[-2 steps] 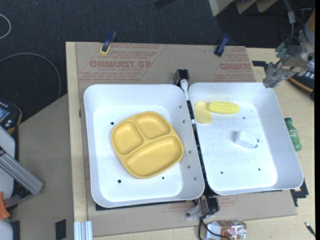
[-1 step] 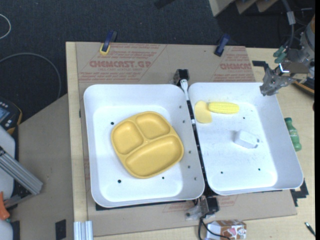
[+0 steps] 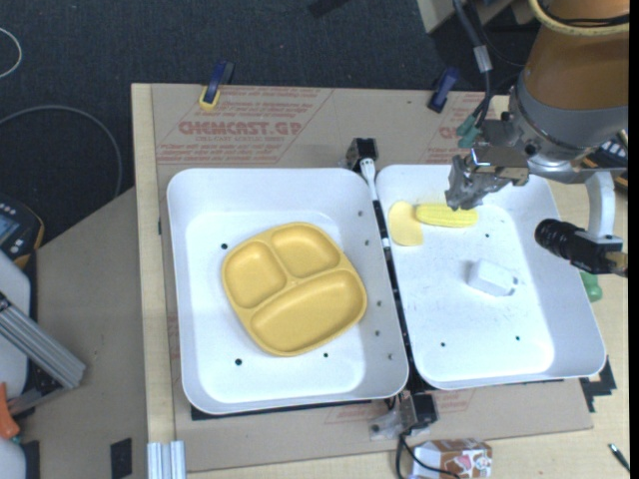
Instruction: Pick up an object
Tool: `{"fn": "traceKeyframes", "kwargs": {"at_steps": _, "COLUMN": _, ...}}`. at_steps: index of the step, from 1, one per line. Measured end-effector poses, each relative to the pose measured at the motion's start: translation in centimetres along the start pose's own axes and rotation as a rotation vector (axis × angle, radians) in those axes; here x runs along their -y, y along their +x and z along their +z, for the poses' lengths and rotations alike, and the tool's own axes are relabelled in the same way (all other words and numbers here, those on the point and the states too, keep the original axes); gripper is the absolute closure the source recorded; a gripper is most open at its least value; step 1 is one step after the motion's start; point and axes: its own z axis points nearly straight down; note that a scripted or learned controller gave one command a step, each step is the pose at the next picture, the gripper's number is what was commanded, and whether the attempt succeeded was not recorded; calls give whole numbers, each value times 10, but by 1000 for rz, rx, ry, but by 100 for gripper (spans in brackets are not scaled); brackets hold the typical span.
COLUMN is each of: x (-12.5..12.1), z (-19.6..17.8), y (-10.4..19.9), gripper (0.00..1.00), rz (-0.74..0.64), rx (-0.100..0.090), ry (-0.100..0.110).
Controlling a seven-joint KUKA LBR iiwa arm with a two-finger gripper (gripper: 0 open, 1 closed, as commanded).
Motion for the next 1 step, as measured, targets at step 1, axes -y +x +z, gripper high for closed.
{"fn": "traceKeyframes", "kwargs": {"at_steps": 1, "x": 56, "z": -39, "y": 60, "gripper": 100, "rz": 2, "rx": 1, "ry": -7}}
